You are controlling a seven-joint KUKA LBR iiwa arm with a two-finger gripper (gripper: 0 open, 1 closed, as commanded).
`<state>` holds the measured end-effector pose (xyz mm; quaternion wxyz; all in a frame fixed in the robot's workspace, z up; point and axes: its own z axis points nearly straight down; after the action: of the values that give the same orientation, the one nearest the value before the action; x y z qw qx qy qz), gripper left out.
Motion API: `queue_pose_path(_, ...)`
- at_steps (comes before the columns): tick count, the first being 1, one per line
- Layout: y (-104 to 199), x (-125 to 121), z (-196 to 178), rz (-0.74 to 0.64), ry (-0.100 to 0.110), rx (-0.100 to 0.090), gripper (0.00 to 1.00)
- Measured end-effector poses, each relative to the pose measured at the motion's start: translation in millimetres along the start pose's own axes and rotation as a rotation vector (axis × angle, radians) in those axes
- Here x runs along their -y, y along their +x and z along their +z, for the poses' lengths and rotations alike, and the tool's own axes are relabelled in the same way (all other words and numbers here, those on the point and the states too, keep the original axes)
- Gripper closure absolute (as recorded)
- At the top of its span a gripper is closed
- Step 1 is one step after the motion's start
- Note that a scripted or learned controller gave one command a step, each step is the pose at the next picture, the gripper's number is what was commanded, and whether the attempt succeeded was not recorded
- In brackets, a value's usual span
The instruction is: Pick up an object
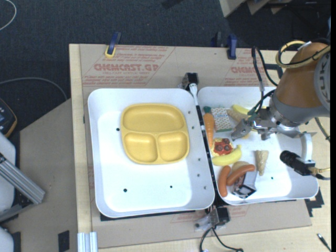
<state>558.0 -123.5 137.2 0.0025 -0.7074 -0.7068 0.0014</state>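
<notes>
On the bench, the left bin (pixel 105 182) bears one smooth yellow three-compartment plate (pixel 155 133). The right bin (pixel 294 190) holds a carrot (pixel 209 127) lying lengthwise up-down, a banana (pixel 229 158), two sausages (pixel 234 173) and a pale cone (pixel 260 160). Above them the pincer (pixel 248 126) shows fingers apart, gripping nothing.

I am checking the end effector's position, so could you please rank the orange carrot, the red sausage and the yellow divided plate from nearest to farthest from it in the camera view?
1. Orange carrot: right bin, along its left wall, left of the end effector.
2. Red sausage: right bin's lower left corner.
3. Yellow divided plate: left bin, farthest.
</notes>
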Motion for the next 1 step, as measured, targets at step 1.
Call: queue_pose_path(1, 2.6, -3.2, 47.4, -0.001, -0.008, -0.006, 0.0)
